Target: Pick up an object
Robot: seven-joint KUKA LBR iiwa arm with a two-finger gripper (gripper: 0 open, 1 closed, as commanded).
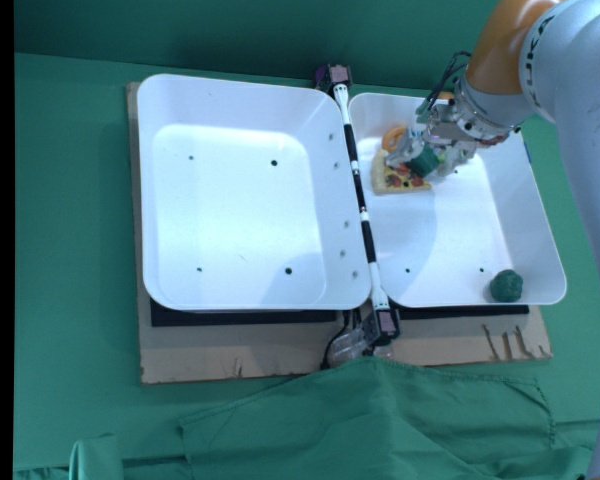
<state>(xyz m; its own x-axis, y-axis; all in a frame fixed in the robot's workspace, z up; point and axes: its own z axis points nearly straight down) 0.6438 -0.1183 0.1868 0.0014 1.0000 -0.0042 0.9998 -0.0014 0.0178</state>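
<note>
So my hand (420, 156) is down in the right bin (480, 258), at its far left corner, sitting right on top of the pizza slice toy (392, 176). The slice lies flat on the bin floor, poking out to the left from under my hand. Can't tell if I'm clenched or released. A dark green ball (506, 286) sits well apart, at the near right corner.

Bright even light, mild glare, soft focus.
</note>
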